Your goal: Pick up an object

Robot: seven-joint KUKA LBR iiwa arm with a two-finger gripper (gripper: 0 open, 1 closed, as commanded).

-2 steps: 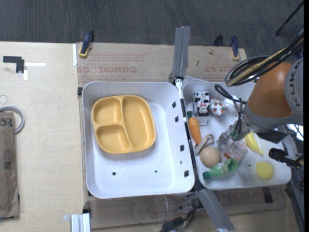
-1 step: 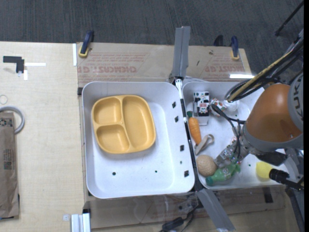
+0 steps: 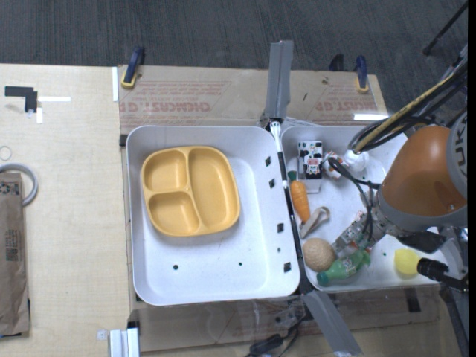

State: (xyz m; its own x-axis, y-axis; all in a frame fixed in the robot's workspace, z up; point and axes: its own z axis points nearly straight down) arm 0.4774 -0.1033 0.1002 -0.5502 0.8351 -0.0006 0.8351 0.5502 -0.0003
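My gripper (image 3: 352, 238) is low in the right bin (image 3: 387, 277), reaching down from the orange-banded wrist (image 3: 422, 171). It hangs just above a green bottle (image 3: 343, 268) lying near the bin's front wall. A tan ball (image 3: 318, 253) rests to the left of the bottle. An orange carrot (image 3: 300, 200) lies along the bin's left wall, with a beige clip-shaped piece (image 3: 315, 221) beside it. A yellow object (image 3: 407, 262) sits at the front right. A small black, white and red box (image 3: 310, 159) lies at the back. Nothing shows between the fingers.
The left bin (image 3: 216, 274) holds a yellow three-compartment plate (image 3: 191, 191). A grey divider bar (image 3: 280, 80) runs between the bins. Black and yellow cables (image 3: 405, 114) trail over the right bin's back. A brown bag (image 3: 12, 251) lies on the bench far left.
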